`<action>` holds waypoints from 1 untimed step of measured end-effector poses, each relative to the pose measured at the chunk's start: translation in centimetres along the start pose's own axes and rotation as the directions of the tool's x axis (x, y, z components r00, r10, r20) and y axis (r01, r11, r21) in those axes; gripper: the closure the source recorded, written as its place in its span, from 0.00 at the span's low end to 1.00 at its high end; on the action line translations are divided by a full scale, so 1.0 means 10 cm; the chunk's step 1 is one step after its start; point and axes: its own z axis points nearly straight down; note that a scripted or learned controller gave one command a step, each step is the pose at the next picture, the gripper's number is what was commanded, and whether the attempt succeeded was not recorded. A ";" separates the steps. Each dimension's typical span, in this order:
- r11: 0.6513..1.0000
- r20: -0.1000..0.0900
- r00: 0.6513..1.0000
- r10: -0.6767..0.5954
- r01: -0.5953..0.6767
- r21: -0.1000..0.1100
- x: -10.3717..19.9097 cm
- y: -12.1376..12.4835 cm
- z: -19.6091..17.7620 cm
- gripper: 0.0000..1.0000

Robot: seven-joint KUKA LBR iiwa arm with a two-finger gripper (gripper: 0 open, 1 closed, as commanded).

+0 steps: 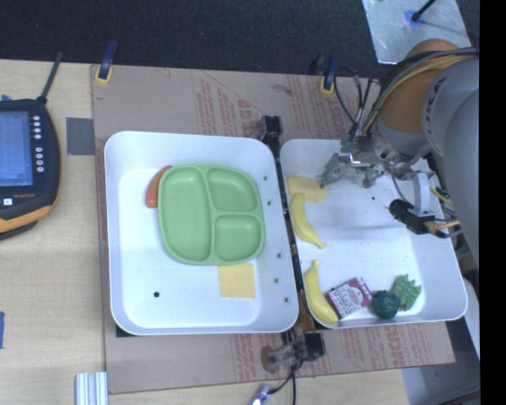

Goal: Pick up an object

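Camera view
Landmark: the right bin (455,306), white and shallow, beside the left bin (118,226).
Arm: grey with an orange band, over the right bin's far right corner, reaching in from the right.
Gripper (347,169): low over the right bin's far left part; whether it is open or closed, I cannot tell, and nothing can be seen held in it.
Upper banana (304,209): along the right bin's left wall, just beside the gripper.
Lower banana (319,298): in the right bin's near left corner.
Red packet (349,298): on the right bin's near side, touching the lower banana.
Green toy (395,298): near edge of the right bin, just right of the red packet.
Green divided plate (211,213): in the left bin, left of the right bin.
Yellow square (237,281): in the left bin, just on the near side of the plate.
Orange piece (154,188): under the plate's left edge.
Tablet pendant (13,163): on the bench, far left of both bins.
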 end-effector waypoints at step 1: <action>1.000 -0.001 1.000 0.000 0.000 0.002 0.14 0.00 0.00 0.00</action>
